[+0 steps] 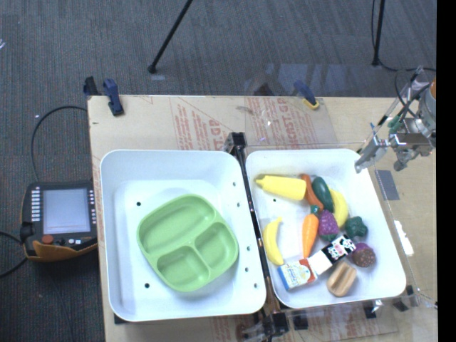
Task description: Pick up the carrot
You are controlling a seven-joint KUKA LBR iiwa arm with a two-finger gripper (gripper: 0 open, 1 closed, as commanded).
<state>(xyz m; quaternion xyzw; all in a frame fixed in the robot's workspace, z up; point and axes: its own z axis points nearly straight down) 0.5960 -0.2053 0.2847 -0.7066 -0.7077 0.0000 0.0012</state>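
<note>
The carrot (309, 234) is orange and lies lengthwise near the middle of the right bin (385, 276), between a banana (273, 241) and a purple bunch of grapes (328, 224). My gripper (379, 162) hovers over the bin's far right corner, up and to the right of the carrot and well apart from it. Its two fingers are spread open with nothing between them.
The right bin also holds a yellow squash (281, 186), a dark green cucumber (322, 193), a lemon (341, 207), broccoli (355, 226), a small carton (296, 273), a bread roll (342, 280) and other toy food. A green divided plate (187, 242) sits in the left bin (121, 191).
</note>
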